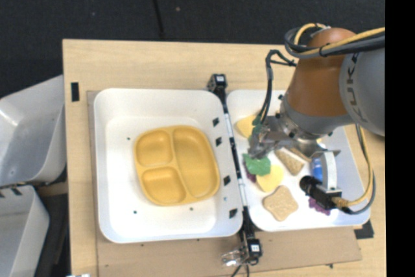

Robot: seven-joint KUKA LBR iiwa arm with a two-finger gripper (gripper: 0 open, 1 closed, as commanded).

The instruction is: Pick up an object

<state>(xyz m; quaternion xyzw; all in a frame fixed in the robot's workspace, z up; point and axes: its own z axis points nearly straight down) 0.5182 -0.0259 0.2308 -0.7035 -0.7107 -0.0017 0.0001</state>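
Here, a yellow three-compartment plastic tray [176, 164] lies in the left shallow white bin [117, 214]. In the right white bin [349, 159], the end effector [259, 146] hangs directly over a green crinkled toy [258, 166]; I cannot tell whether it is spread or pressed together.

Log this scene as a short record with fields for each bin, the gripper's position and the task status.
left bin: holds a yellow divided plate with three compartments
right bin: green piece, yellow piece touching it, toast-shaped slice, tan slice
gripper: in the right bin near its left wall, just above the green piece
grasp: cannot tell from this view
task status: no object seen lifted
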